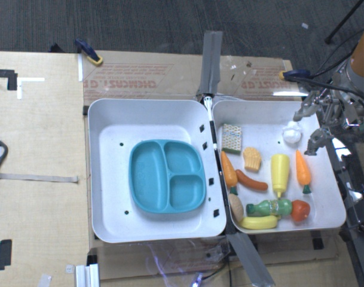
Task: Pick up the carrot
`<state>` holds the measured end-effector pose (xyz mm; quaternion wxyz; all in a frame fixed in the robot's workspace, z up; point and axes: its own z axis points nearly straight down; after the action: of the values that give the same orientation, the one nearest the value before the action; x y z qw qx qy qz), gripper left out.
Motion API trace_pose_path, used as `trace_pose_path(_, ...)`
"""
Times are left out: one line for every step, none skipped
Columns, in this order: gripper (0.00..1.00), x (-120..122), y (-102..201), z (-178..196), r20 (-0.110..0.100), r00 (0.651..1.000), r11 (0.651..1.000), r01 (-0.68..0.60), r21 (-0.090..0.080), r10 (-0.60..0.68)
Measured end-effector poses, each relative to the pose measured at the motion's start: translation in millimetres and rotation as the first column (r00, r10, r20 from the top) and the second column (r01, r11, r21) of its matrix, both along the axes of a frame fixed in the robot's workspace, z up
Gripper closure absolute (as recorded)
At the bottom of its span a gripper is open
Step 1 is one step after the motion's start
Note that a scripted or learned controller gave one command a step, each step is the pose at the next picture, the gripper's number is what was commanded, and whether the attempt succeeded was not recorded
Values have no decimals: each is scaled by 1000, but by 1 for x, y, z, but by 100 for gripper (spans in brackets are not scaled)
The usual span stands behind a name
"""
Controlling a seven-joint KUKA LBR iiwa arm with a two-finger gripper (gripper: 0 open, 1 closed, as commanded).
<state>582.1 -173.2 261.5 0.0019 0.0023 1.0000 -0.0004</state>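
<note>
The claw (318,137) is hovering at the right bin's (253,107) upper right rim; whether it is released or clenched cannot be told from this view. The carrot (302,170) is lying free on the bin floor just below the claw and slightly toward the bin's centre, touching nothing. By judgement, the approach step is in hand. The next move is calling for a short descent over the carrot's body. Its long axis is running near-vertically in the view, with the green stem end pointing away from the claw and the tapered tip pointing toward it.
</note>
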Motion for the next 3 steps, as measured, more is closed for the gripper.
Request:
trace_pose_path(0, 9, -49, -106, -1, 974, 974, 225, 0, -225)
trace_pose_path(0, -6, -48, -168, -1, 989, 989, 149, 0, -149)
trace_pose_path(100, -3, -47, -157, 6, 989, 989, 145, -1, -145)
